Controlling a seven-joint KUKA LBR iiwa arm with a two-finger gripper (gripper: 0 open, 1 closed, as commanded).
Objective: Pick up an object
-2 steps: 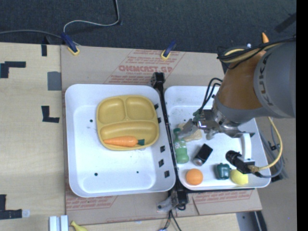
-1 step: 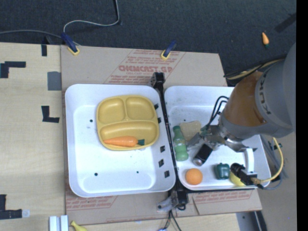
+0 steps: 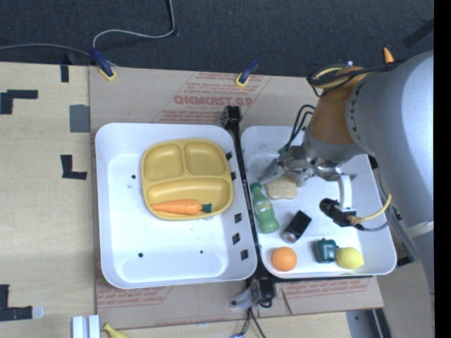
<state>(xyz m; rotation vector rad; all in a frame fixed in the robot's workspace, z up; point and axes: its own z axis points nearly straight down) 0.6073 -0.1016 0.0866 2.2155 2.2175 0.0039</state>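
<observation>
The slice of bread (image 3: 283,189) lies in the right bin (image 3: 384,255), near its left wall, directly under the claw (image 3: 287,169), likely the chosen target. The claw looks spread, though the view is poor. A green bottle (image 3: 265,213) lies just beside the bread. Cardboard (image 3: 211,101) on the tabletop (image 3: 35,189) reads "CHEMCAST".

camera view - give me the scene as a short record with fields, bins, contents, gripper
left bin: yellow divided plate with a carrot in its front compartment
right bin: green bottle, beige sponge-like block, black item, orange, teal item, lemon
gripper: low over the block at the bin's back
held: nothing seen between fingers
</observation>
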